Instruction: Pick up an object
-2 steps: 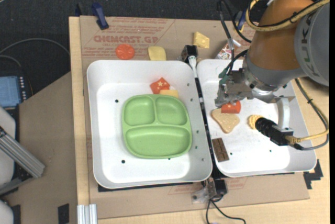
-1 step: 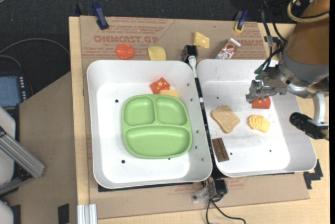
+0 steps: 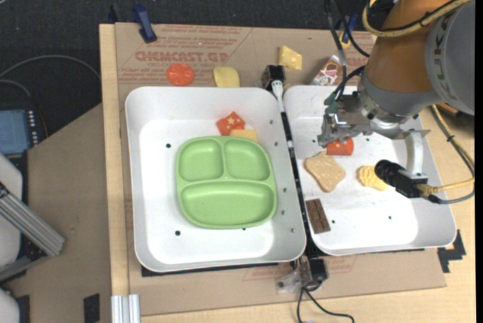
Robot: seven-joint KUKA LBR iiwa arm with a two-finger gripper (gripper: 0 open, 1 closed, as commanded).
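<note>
The gripper hangs low in the right bin, directly over a small red piece; whether it grips anything I cannot tell. A toast slice lies just beside, with a green divided plate in the left bin.

Grey arm; orange band; black and yellow cables looped above.

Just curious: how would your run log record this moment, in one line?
arm: over right bin | gripper: above red piece | toast: untouched
</note>
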